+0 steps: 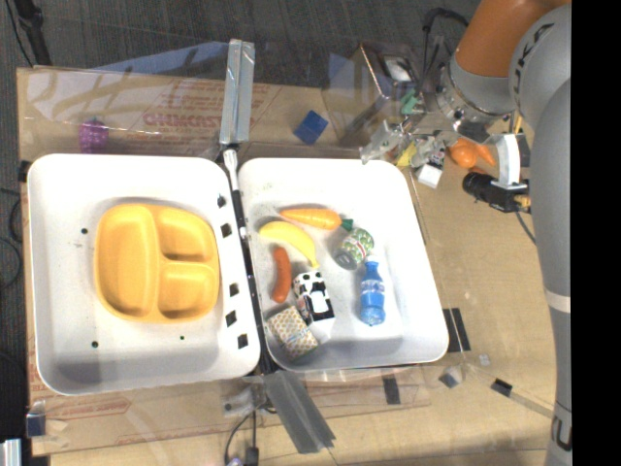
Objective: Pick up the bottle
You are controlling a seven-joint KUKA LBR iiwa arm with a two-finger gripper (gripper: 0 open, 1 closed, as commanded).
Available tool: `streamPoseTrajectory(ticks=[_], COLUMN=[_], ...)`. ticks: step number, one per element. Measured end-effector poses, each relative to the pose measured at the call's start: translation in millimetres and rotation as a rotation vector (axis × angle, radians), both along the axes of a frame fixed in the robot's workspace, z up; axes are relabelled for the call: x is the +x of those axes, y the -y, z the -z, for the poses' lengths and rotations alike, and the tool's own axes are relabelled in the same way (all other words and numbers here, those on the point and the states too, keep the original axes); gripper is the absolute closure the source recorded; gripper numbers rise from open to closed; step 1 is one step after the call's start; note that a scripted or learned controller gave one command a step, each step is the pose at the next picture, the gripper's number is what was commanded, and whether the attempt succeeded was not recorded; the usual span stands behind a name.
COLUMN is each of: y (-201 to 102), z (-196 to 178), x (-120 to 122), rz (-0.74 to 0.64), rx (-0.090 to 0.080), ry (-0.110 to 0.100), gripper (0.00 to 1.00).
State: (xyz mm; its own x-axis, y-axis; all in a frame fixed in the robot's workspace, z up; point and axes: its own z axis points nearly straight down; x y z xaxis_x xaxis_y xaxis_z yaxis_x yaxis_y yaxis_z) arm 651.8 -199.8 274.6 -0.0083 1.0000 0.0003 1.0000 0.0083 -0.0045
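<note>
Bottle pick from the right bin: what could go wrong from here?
1. The blue bottle lies flat, its cap end close beside the green can; the pincer, now above the bin's far rim, might bump or grab the can instead.
2. Lying on its side, the bottle may roll or slip toward the bin wall when touched.

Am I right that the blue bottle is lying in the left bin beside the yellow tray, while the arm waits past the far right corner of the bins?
Not quite: the blue bottle lies in the right bin, near a green can, not in the left bin with the yellow tray. The camera view shows this. The arm does wait past the far right corner.
</note>
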Motion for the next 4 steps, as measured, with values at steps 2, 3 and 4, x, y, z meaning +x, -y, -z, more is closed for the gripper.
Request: streamPoseTrajectory(ticks=[2,3,4], y=[9,10,-30], z=[183,173,85], x=[-99,-98,-34], rz=[-0.206,-0.211,-0.117], rx=[0.002,0.001,0.0], ry=[0.001,0.0,0.004], gripper=[0.0,1.0,1.0])
